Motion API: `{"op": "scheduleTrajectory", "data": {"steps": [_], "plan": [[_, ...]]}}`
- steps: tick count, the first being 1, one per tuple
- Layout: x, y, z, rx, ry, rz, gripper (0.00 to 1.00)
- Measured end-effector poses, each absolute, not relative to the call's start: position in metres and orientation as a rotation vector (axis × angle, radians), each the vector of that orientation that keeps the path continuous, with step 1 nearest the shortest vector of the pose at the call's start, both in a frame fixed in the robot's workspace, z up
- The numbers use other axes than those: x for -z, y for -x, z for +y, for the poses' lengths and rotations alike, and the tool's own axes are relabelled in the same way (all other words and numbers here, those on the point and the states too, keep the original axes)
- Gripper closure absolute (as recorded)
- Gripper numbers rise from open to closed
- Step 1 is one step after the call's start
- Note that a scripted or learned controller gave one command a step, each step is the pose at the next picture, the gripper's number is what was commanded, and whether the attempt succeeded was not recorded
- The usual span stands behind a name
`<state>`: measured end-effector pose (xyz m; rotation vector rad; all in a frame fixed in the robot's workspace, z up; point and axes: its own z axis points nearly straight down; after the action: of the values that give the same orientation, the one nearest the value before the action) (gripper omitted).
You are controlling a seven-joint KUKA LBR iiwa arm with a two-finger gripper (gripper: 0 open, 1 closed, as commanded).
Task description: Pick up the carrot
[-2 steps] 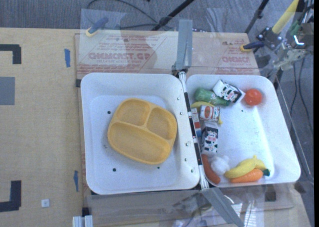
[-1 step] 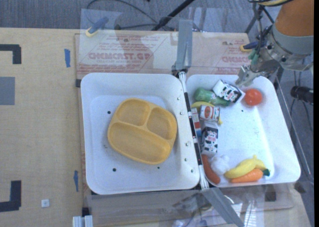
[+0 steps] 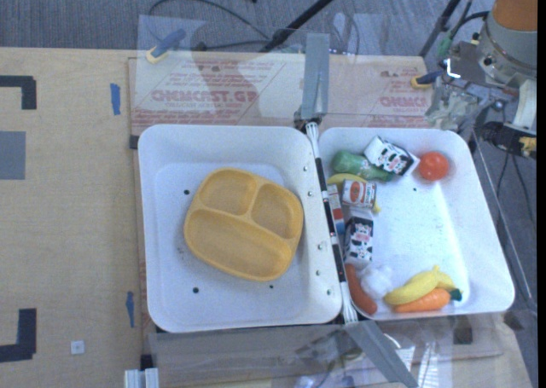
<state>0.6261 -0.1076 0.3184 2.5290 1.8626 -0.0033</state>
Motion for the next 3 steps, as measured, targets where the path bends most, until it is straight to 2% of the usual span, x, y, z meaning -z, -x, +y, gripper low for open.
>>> {"op": "scheduleTrajectory", "data": {"steps": [1, 2, 3], "plan": [[-0.316, -0.66, -0.152, 0.001, -2.117, 2.317, 1.0], [-0.26, -0.666, -0.097, 0.002, -1.765, 2.604, 1.0], [-0.233, -0.666, 0.043, 0.002, -1.293, 2.868, 1.0]]}}
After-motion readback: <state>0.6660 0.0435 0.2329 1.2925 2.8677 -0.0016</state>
